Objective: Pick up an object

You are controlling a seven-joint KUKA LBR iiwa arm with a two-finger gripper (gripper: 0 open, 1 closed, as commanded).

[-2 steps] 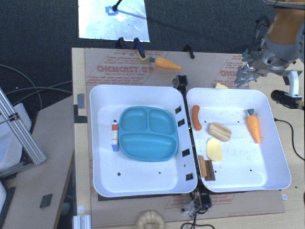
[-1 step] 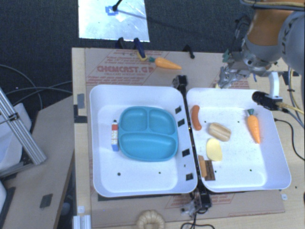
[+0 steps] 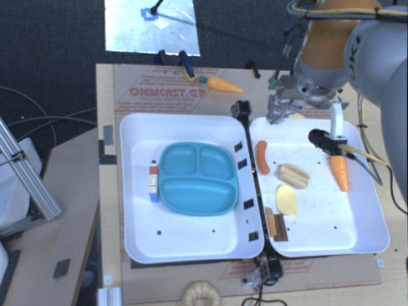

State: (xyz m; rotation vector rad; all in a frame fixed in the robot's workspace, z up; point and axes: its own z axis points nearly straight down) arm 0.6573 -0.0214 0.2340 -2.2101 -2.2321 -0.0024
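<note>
1. Here we are over the right bin (image 3: 364, 234), and the tool (image 3: 278, 115) hangs above that bin's far edge, close to its far-left corner. It has nothing in it, and from this slant we cannot tell whether it is spread or pressed together.
2. What can we pick? The sausage (image 3: 262, 157) lies along the bin's left wall, nearest the tool. The bread roll (image 3: 293, 175) sits near the middle, with the yellow slice (image 3: 286, 201) just beside it on the near side. The carrot (image 3: 340, 172) lies toward the right wall, and a brown block (image 3: 275, 224) hugs the left wall near the front.
3. Our call: the sausage is the shortest trip, but it is tight to the wall, so the descent wants to be centred on its width, with the closing line across its narrow side, not along it.
4. The bread roll looks the safer bet to us: open floor on most sides, though the yellow slice crowds it.
5. Whichever we take, come straight down, close only at floor level, then lift vertically so nothing drags.
6. Over in the left bin (image 3: 137, 171), the blue plate (image 3: 197, 178) and the marker (image 3: 153, 180) are well apart from the tool.
</note>
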